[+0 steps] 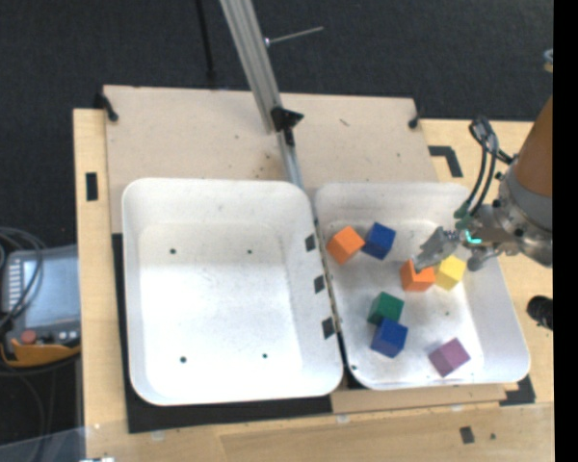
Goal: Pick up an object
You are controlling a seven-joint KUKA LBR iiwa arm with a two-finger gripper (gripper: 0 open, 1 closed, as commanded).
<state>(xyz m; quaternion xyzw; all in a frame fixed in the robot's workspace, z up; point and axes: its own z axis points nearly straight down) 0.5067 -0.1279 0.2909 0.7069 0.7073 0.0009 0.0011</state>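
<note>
The right bin [496, 349] holds several coloured cubes. An orange cube [345, 243] and a blue cube [380, 240] lie near its back left. A second orange cube [416, 277] and a yellow cube [451, 273] sit side by side in the middle right. A green cube [386, 306] rests against another blue cube [389, 338], and a purple cube [449, 356] lies at the front right. My gripper [437, 251] reaches in from the right and hangs low, just above and behind the second orange cube and the yellow cube. Nothing is visibly held in it.
The left bin [222, 287] stands beside the right one, sharing a raised rim between them. A slanted metal pole [255, 61] rises from behind the bins. The grey arm with cables [520, 210] covers the right bin's back right corner.
</note>
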